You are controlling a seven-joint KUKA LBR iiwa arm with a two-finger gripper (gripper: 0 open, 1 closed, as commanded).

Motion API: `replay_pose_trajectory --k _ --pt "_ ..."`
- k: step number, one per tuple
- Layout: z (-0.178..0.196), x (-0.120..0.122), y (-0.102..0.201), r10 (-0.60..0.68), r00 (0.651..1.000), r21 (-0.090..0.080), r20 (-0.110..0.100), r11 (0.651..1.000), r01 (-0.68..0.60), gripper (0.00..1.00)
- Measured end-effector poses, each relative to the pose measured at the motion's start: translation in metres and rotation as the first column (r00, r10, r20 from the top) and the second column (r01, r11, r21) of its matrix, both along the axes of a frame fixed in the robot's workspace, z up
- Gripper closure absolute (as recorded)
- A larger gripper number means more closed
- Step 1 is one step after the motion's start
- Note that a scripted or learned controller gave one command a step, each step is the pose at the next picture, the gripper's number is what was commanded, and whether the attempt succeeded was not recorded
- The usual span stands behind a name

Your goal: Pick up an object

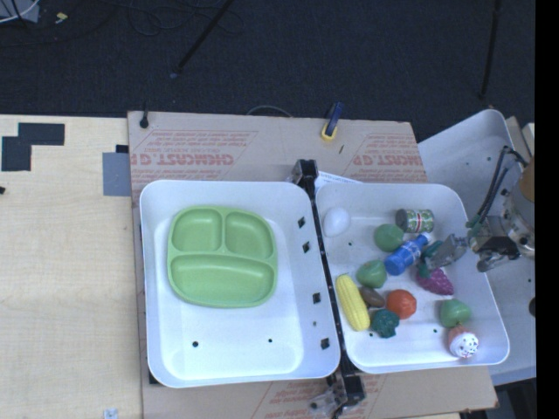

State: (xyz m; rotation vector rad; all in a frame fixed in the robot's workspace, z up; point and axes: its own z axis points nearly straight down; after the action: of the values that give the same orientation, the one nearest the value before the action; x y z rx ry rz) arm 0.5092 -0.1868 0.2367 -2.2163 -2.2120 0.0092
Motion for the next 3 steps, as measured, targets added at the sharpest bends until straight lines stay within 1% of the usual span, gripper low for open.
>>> replay_pose_trajectory --k 1,2,3 --pt "0.004 0.002 0.000 0.001 1.000 -0.002 0.009 1.000 -0.001 0.00" --pt "-0.040 0.006 0.001 0.003 1.000 -0.001 0.005 1.000 -0.003 0.00" --pt "-0.100 0.006 -0.003 0.001 1.000 -0.001 0.008 1.000 -0.001 0.00"
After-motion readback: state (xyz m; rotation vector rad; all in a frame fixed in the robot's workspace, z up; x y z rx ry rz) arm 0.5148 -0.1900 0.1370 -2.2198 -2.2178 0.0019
